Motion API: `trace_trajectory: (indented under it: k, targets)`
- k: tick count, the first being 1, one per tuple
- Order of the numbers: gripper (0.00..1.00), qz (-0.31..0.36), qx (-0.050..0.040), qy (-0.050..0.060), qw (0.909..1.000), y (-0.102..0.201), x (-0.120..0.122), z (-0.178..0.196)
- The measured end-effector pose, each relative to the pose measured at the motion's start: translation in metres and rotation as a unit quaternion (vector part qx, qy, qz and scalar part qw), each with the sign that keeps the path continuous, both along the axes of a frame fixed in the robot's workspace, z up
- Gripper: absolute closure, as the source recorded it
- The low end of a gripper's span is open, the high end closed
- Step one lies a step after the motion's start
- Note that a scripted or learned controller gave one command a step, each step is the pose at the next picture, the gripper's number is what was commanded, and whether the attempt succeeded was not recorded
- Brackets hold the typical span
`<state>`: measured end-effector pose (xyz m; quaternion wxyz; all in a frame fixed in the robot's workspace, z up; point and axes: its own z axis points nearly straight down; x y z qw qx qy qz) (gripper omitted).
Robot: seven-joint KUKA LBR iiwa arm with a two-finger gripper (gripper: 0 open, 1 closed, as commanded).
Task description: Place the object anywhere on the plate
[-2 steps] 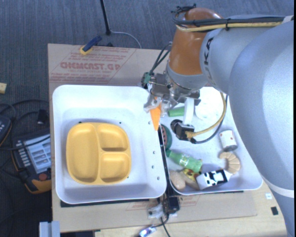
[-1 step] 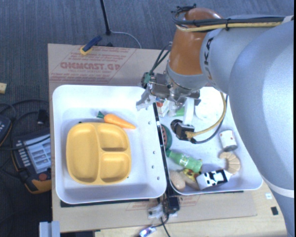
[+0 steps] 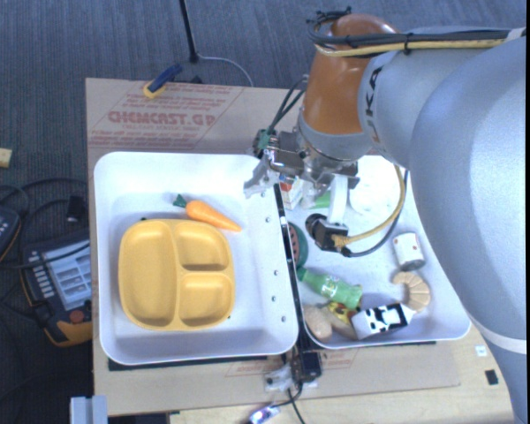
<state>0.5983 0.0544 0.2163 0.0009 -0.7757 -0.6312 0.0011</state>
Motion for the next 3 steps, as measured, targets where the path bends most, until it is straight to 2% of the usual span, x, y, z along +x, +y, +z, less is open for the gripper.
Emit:
trace_trajectory:
  k: [3]
  targets:
    - [0.0, 0.0, 0.0, 0.0, 1.0, 0.0, 0.0, 0.0]
